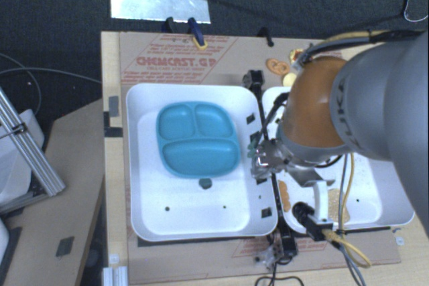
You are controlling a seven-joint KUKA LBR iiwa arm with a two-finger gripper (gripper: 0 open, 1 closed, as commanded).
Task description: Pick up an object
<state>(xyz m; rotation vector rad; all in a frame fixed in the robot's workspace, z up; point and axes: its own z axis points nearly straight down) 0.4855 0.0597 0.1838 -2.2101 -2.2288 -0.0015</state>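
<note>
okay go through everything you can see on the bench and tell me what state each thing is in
Blue divided plate: right side up in the left bin, nothing in its compartments.
Small dark green piece: lying loose on the left bin's floor, just below the plate.
Left bin: flat on the bench.
Right bin: flat, largely covered by the arm.

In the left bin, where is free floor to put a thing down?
In the left bin, the bare strip lies between the blue divided plate with the small dark piece and the near wall. The right bin is crowded under the arm.
</note>
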